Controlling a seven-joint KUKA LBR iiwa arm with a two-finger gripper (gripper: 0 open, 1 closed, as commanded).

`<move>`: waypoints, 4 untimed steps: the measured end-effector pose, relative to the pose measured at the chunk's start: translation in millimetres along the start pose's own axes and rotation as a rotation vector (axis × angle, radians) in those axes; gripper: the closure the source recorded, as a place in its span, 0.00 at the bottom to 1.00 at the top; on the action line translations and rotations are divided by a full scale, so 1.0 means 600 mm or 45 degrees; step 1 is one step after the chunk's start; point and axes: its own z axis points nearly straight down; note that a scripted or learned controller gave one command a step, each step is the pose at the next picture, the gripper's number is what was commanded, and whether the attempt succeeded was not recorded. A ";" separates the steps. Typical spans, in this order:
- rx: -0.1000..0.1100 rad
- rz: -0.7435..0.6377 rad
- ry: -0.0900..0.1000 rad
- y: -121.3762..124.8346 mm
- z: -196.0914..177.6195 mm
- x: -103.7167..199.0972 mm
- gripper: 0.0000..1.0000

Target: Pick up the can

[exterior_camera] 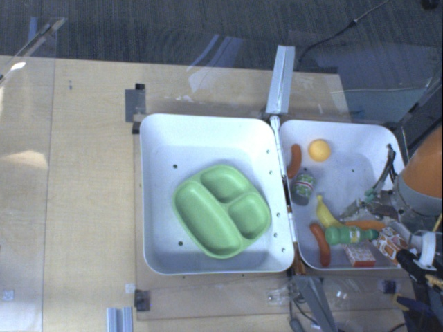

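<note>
Hovering over the right bin point(346, 133), the hand point(374, 203) sits apart from the can point(302, 187).

A pale wooden bench top point(69, 185) fills the left and middle, seen from above at a slant. Beyond its far edge lies dark grey-blue carpet point(173, 12), crossed at the upper right by a thin dark cable point(360, 16). Clear plastic sheeting point(28, 158) covers the bench's left side and catches soft light. Small black brackets point(136, 102) sit on the wood, and a grey metal bar point(280, 81) stands at the far edge
</note>
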 end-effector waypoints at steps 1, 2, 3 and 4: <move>0.003 -0.055 0.003 0.043 0.002 0.004 0.00; 0.009 -0.110 0.007 0.244 0.009 0.131 0.00; 0.009 -0.113 0.003 0.296 -0.113 0.054 0.00; 0.016 -0.065 0.006 0.178 -0.063 0.118 0.00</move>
